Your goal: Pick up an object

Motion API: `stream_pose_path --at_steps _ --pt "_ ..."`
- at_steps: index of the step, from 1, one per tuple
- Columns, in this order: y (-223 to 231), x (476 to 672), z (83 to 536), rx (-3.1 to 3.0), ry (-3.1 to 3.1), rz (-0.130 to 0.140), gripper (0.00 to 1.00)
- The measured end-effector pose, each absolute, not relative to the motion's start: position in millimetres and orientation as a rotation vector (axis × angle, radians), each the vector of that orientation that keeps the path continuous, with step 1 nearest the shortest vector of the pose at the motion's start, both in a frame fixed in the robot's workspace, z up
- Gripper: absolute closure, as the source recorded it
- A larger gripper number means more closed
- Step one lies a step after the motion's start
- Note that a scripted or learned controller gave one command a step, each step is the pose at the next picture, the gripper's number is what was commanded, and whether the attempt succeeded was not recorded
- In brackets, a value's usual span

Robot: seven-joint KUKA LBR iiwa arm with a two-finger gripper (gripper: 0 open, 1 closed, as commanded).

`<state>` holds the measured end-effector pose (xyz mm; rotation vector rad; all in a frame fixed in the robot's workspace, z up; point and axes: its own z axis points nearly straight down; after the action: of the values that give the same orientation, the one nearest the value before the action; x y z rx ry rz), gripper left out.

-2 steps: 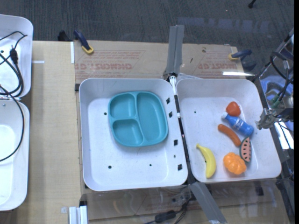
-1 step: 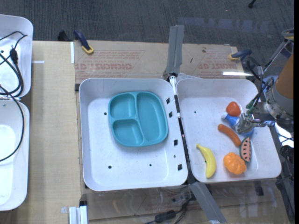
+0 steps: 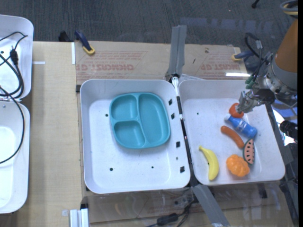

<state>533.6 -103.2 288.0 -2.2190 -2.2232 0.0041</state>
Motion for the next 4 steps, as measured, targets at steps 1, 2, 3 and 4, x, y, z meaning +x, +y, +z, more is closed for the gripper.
stream_pose_path --at_steps 1,2,3,4 --pt "-159.4 597.3 348.4 -2.223 -2.221 0.004 1.00" --pt "-164.7 508.1 279.1 -2.221 -2.219 0.005 1.00" --pt "-206.9 527.7 364.9 -2.223 -2.220 0.004 1.00" --pt "-177.4 527.8 254.2 -2.218 -2.222 0.004 1.00"
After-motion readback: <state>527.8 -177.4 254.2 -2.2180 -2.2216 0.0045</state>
